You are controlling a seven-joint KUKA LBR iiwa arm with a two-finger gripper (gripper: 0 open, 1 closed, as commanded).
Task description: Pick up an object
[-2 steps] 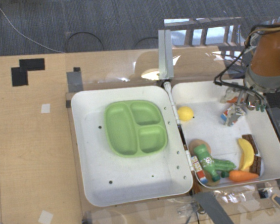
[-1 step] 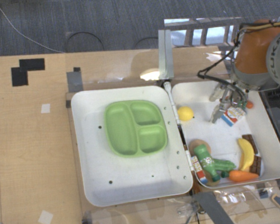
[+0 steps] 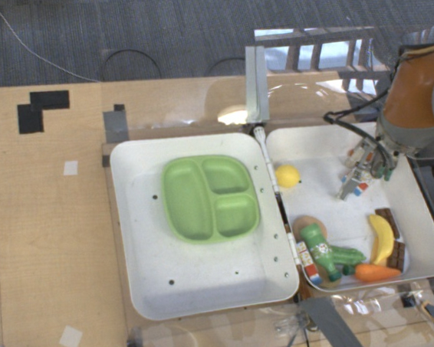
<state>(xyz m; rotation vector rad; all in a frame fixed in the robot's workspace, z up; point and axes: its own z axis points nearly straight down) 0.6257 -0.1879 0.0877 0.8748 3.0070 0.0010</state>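
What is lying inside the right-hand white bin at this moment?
The right white bin holds a yellow lemon-like ball, a green plastic bottle, a yellow banana and an orange carrot. A brown object under the banana is mostly covered. The gripper hangs above.

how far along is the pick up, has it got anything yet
Nothing looks picked up yet. The gripper hangs over bare floor in the right bin, with nothing visible between its fingers. The lemon, banana, carrot and green bottle all lie in that bin. The grasp and lift remain.
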